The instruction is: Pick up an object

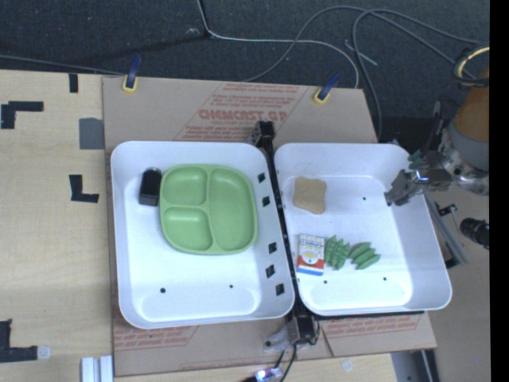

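Gripper [402,191] sits over the right bin's [413,289] right edge, can't tell its state, nothing visibly in it. In that bin: bread slice [309,195] near the left wall, small carton [311,255] and green pea pods [350,254] toward the front. Left bin [131,293] has a green divided plate [209,209] with a black block [149,187] at its left side.

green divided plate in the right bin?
No. The green divided plate lies in the left bin, beside a small black object.
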`<action>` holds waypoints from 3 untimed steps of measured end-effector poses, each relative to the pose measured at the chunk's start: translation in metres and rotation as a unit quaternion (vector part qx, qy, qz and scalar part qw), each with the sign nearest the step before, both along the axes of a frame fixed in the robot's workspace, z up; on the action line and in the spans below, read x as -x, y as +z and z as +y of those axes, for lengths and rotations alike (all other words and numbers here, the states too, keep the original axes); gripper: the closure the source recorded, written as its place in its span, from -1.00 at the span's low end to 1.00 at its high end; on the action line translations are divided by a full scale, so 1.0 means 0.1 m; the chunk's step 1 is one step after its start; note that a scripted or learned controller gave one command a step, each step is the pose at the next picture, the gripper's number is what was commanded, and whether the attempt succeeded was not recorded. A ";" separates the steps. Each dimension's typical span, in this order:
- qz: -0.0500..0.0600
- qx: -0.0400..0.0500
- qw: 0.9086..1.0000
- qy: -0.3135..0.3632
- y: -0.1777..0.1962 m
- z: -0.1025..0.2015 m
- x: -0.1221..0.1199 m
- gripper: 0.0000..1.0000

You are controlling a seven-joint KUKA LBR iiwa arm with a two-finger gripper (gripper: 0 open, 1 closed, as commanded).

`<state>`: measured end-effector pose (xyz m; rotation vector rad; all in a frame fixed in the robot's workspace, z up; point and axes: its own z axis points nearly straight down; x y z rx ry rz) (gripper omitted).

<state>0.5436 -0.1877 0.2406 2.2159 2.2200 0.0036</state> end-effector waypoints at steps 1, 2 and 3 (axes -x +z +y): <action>0.000 0.000 1.000 0.000 0.53 0.00 -0.01 1.00; 0.003 -0.001 1.000 0.001 0.38 0.42 -0.16 1.00; 0.003 -0.001 1.000 0.002 0.38 0.94 -0.31 1.00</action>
